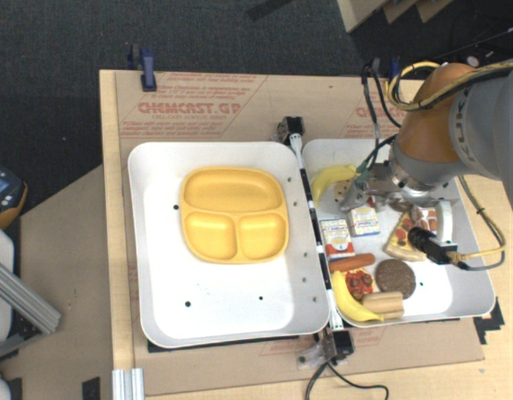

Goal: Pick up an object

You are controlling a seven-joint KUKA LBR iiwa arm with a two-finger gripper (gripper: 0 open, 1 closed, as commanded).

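Note:
The right bin (466,297) holds several toy foods. A yellow banana-like piece (331,178) lies at its back left, with two small white cartons (364,220) (336,235) in front of it. Nearer the front are a red sausage (353,262), a brown cookie (395,277), a pizza slice (403,242) and a banana (348,301). My gripper (356,192) hangs low over the bin's back left, between the yellow piece and the nearer carton. The wrist hides what is directly under it.
The left bin (156,248) carries a yellow divided plate (235,213). A black clamp (290,128) sits at the back between the bins, and a blue clamp (143,63) at the board's far left corner. Cables (473,261) trail over the right bin's right side.

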